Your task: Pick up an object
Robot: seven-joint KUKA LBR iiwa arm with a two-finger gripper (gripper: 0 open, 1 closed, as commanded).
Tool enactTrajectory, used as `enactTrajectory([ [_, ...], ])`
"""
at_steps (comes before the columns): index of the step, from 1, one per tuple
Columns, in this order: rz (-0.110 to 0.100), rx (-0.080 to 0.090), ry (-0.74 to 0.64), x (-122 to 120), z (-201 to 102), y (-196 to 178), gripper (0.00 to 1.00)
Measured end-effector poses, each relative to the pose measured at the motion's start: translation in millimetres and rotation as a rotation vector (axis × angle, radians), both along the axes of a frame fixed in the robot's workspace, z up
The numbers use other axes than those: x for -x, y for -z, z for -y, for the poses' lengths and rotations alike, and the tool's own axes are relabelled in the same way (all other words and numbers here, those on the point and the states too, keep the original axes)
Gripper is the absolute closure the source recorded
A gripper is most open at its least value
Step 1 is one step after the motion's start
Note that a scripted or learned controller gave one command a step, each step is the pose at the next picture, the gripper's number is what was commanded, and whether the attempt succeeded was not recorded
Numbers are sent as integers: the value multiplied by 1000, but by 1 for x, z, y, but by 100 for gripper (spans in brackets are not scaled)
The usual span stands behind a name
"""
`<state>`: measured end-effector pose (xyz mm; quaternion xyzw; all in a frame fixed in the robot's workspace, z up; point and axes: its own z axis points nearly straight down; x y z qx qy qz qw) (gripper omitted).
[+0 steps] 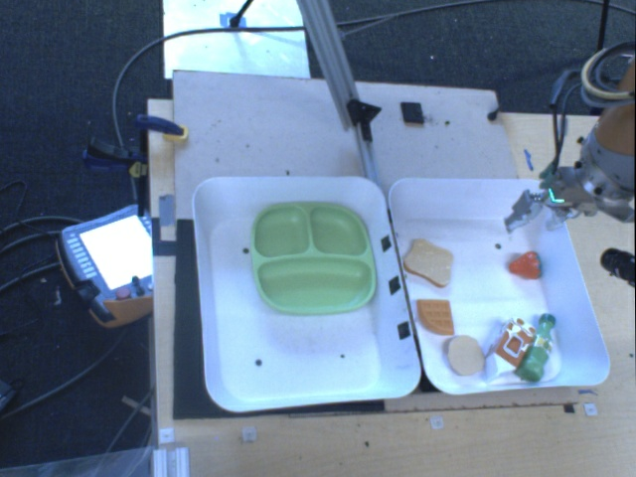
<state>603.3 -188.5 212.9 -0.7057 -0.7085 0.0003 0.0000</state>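
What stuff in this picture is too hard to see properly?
- End effector, camera view: small and blurry, so open or shut cannot be told.
- Arm, camera view: cut off by the right edge.
- Small carton and green bottle in the right bin: touching and too small to read.
- Red object: too small to say what it is.
- Green divided plate hides the left bin floor beneath it.

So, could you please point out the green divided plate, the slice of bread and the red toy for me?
green divided plate (313,286): camera view, floor of its large front compartment.
slice of bread (429,262): camera view, middle of its top face.
red toy (526,264): camera view, its centre.
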Motion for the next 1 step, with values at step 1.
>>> enactTrajectory([
  [1,3,1,0,-1,0,-1,0],
])
